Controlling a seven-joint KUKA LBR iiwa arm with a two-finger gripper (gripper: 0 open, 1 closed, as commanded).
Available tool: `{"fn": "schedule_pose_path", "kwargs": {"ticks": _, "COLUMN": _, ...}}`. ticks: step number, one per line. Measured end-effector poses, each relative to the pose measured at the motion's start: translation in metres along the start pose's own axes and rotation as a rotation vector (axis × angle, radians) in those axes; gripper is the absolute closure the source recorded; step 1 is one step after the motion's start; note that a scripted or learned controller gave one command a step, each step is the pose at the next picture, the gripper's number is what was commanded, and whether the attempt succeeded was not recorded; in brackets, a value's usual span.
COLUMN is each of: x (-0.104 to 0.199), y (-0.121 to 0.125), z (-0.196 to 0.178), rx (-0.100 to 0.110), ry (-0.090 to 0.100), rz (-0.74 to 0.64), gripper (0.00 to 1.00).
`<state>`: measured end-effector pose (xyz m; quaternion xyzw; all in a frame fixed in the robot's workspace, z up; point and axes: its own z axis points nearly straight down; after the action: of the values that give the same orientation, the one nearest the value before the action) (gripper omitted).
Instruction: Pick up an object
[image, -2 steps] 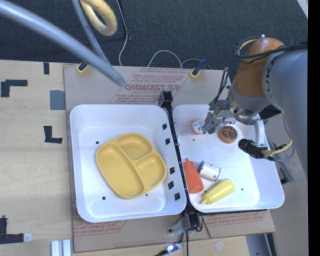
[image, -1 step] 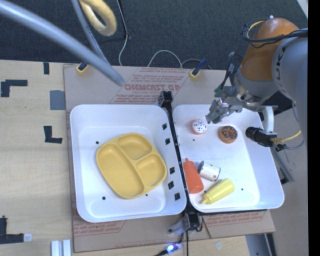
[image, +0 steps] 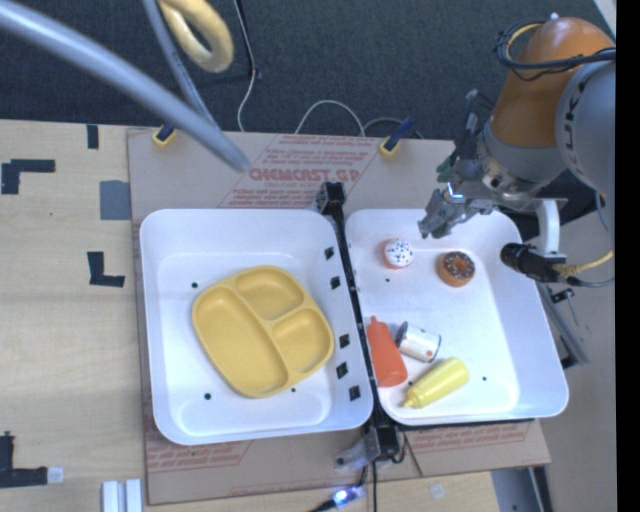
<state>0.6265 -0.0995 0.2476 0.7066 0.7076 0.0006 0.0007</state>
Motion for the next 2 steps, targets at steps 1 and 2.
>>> {"fn": "schedule_pose_path", "kwargs": {"ticks": 1, "x": 0.047, "y": -0.029, "z": 0.015, "rx": 0.006, "ry": 0.001, "rz": -0.003, "gripper": 1.0}}
{"fn": "schedule_pose_path", "kwargs": {"ticks": 2, "x": 0.093, "y": -0.055, "z": 0.007, "rx": 0.005, "ry": 0.002, "rz": -0.004, "gripper": 1.0}}
